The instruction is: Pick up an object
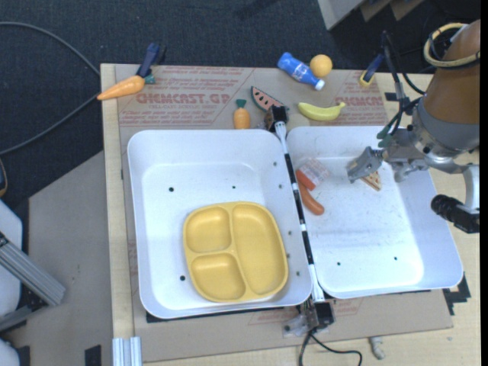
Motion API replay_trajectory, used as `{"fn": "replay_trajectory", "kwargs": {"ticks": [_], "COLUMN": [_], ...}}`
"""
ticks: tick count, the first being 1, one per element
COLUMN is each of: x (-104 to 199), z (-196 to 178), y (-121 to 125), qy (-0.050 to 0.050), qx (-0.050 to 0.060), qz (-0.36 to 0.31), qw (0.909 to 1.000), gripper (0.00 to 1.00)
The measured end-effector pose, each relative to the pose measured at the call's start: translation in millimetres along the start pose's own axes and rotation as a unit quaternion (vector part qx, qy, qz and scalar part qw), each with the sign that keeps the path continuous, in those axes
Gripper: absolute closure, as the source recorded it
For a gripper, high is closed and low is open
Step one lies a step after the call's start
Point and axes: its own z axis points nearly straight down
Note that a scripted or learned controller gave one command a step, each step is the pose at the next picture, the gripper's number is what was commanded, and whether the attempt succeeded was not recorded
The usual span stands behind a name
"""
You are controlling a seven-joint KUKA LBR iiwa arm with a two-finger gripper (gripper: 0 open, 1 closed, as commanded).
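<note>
Grey and orange, the arm reaches in from the right over the right bin, its gripper low near the bin's far side. Whether the pincer is spread or pressed together, I cannot tell; a small tan, wedge-shaped piece sits right at its tip. Just left, against the bin's left wall, lie two orange-red sausage-like pieces. Over in the left bin, a yellow divided plate rests near the front.
</note>
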Motion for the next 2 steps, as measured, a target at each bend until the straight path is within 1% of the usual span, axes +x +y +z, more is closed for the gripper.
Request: {"fn": "replay_trajectory", "kwargs": {"ticks": [1, 2], "x": [-56, -74], "z": [48, 117], "y": [31, 71], "qy": [-0.001, -0.001], "qx": [-0.001, 0.0], "qz": [0.001, 0.0], "qw": [1.0, 1.0], "gripper": [0.0, 0.0]}}
